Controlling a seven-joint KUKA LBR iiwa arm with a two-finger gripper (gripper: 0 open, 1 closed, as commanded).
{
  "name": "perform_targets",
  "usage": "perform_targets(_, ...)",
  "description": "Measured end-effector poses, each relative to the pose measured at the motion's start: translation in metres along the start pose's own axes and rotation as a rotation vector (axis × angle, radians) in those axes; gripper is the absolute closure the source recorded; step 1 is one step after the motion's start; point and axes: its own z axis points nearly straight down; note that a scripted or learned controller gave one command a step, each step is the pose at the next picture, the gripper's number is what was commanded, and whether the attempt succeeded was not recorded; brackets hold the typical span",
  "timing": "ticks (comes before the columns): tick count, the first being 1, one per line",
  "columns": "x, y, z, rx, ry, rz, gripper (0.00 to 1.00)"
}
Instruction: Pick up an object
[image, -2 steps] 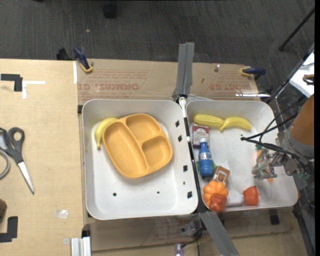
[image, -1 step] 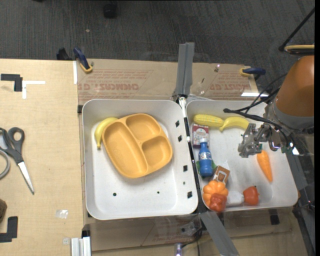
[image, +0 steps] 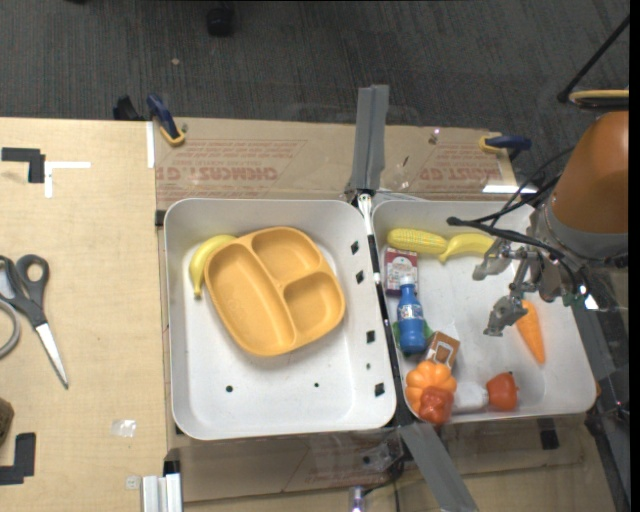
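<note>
Reaching in from the right with the grey arm (image: 590, 215), orange band above the wrist, and hanging the gripper (image: 493, 297) low over the right bin (image: 560, 405). Fingers (image: 488, 266) spread apart, with only bare white floor between them; pinching nothing. Just beside the lower fingertip, toward the bin's right wall: an orange carrot (image: 532, 335), lying at a slant, tip toward the near side, whether touching the finger hard to tell.

Elsewhere in the same bin: along the far wall a yellow corn cob (image: 417, 241) and next to it a yellow banana (image: 468, 245); down the left wall a small red and white carton (image: 400, 270), then a blue bottle (image: 410, 322), then a small brown box (image: 443, 350); at the near left corner an orange pumpkin-like toy (image: 430, 377) resting against a red piece (image: 433, 405); near the front wall a red toy (image: 503, 392).

In the left bin (image: 270, 410): a yellow divided plate (image: 272, 290), tilted, with a second banana (image: 204, 262) curving along its left edge.

On the wooden bench at far left, well apart from both bins: grey scissors (image: 35, 312)
</note>
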Motion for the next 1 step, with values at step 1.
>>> perform_targets(1,-0.0673,0.0478,0.0712,0.000,-0.001,0.008,0.00)
